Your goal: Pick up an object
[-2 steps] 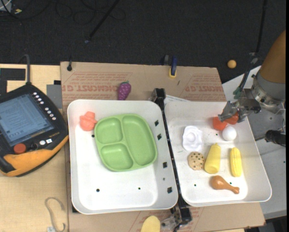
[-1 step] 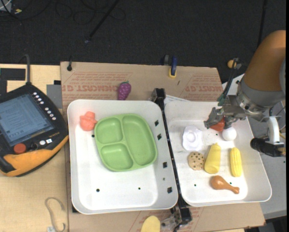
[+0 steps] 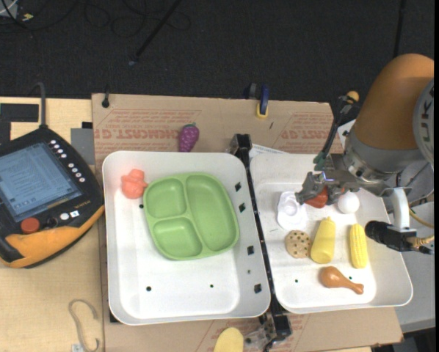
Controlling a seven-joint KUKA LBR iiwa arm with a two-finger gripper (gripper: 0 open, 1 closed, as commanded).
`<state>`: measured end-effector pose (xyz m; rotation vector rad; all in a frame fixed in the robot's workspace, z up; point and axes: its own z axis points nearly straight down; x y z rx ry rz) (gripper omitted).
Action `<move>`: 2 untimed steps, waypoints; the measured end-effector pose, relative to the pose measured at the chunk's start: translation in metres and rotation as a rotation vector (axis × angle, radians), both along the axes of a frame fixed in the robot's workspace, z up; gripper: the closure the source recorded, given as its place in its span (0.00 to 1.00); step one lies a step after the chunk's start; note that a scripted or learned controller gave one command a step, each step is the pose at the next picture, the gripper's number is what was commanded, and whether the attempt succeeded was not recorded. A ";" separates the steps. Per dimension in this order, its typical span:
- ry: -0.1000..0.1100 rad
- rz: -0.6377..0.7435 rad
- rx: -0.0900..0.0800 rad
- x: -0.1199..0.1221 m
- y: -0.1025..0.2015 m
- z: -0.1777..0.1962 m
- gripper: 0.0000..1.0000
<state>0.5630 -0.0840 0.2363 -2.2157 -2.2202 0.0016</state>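
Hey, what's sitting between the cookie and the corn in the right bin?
The yellow bottle stands between the cookie and the corn, seen in the camera view.

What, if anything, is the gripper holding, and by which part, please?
It cannot be told: the gripper sits over a small red object in the right bin, hiding any hold.

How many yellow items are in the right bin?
2: a mustard bottle standing at the middle of the right bin, and a corn cob just to its right. The arm covers the bin's upper part, so more may be hidden.
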 end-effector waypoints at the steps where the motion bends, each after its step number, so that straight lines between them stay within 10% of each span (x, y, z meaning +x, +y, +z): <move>1: 0.003 0.000 0.000 -0.029 0.046 -0.015 1.00; 2: 0.001 0.000 -0.001 -0.055 0.097 -0.005 1.00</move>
